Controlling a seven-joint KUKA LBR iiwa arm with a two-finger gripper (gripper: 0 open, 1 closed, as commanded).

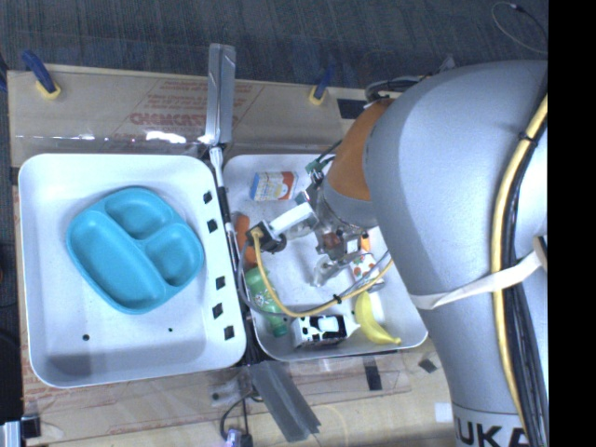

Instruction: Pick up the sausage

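My gripper [328, 254] hangs low over the middle of the right bin [410, 329], under the grey arm with its orange band [346, 170]. A small orange-brown piece that looks like the sausage [242, 225] lies against the bin's left wall, left of the gripper and apart from it. A white part with a black tip [276, 228] reaches from the gripper toward that piece. Much of the bin's right side is hidden by the arm.
In the right bin are a small white, orange and blue carton [272, 186] at the back, a green bottle [264, 298] at front left, a black-and-white carton [322, 329] and a banana [373, 322] at the front. A yellow cable [307, 311] loops across them. The left bin holds a blue divided plate [135, 248].
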